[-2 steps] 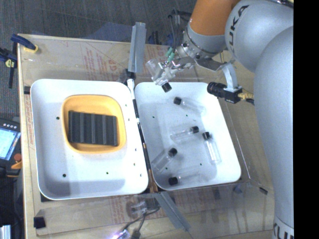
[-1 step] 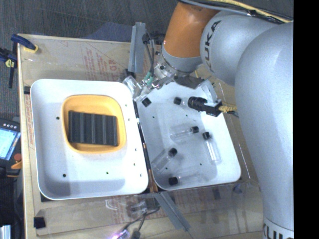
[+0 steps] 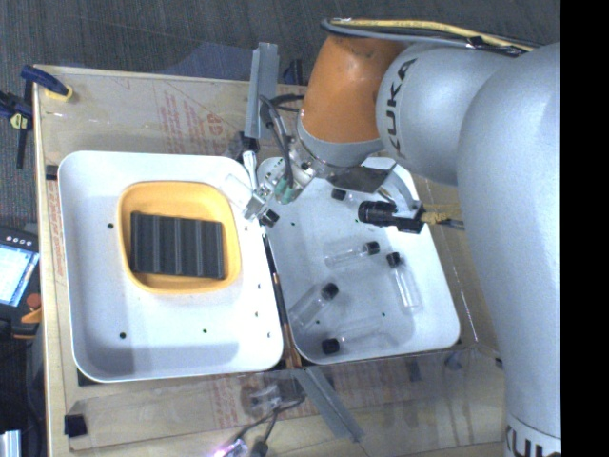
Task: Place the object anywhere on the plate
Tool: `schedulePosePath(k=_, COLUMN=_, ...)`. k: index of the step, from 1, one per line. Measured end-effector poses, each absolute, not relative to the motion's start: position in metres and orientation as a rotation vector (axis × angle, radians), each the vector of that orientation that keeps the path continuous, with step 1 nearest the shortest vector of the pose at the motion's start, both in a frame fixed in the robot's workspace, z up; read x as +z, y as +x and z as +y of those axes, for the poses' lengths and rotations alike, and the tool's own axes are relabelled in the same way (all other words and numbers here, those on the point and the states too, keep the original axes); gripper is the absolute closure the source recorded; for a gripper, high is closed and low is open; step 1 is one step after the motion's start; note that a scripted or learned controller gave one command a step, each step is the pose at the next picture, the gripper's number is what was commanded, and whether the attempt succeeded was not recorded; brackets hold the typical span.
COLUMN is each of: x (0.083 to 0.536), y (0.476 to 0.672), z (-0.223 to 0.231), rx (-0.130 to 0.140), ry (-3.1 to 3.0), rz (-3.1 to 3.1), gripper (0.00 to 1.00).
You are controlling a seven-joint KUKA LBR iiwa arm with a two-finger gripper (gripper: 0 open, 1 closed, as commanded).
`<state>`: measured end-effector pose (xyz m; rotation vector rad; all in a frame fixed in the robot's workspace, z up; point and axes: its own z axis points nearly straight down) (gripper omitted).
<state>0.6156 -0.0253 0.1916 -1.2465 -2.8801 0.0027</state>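
Currently claw (image 3: 259,206) near bin divider, finger state unclear; vial (image 3: 351,252) lies flat, cap pointing right.

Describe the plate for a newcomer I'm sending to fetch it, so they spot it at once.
Look at the left white bin of the two on the bench. Near its middle lies the plate, a rounded-square yellow dish with a dark ribbed insert. The clear vials with black caps lie in the other bin; nothing else here is yellow and flat.

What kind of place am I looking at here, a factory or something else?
Most likely a robotics test lab: a big grey arm over a plywood bench holding two white bins, with clear vials scattered in one and a yellow plate in the other.
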Motion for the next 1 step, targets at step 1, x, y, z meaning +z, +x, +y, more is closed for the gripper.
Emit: schedulePosePath(k=1, x=0.1917, y=0.6157, z=-0.0258, rx=0.003, ry=-1.248, rz=-2.880, gripper=0.00)
